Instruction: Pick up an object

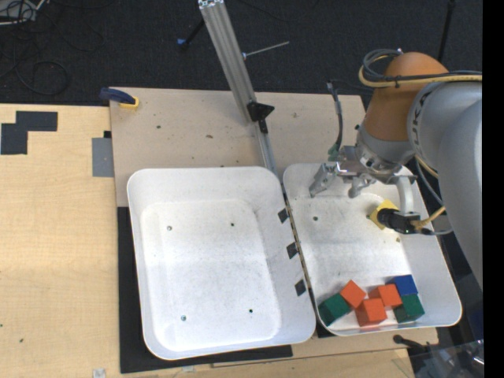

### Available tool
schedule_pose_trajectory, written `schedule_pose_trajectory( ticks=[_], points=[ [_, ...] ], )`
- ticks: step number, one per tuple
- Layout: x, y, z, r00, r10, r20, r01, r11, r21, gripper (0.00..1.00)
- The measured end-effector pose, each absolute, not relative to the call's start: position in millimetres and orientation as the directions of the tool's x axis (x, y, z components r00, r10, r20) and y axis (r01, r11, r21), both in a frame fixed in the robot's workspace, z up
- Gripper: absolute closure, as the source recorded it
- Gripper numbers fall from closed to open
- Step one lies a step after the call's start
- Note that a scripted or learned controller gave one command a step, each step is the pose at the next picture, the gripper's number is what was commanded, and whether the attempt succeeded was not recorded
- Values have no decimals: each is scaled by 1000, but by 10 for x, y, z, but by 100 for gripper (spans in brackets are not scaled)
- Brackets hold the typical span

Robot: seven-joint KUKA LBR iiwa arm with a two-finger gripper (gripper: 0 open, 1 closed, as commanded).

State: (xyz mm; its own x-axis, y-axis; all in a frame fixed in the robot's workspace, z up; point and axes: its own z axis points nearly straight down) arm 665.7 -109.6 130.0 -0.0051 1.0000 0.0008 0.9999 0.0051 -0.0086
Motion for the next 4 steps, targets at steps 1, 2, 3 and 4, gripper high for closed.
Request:
schedule_pose_trajectory(
  ticks=[1, 2, 3, 4],
  points=[
    [6661, -1082, 903, -6, 1000, 0, 1000, 6, -2, 0],
    [6661, -1086, 1013, -5, 1000, 0, 1000, 5, -2, 100],
    [6652, -1158, 1635, 2, 1000, -1, 1000, -2, 4, 100],
    [6663, -1173, 2172, 0, 1000, -1, 1000, 0, 5, 100]
  ],
)
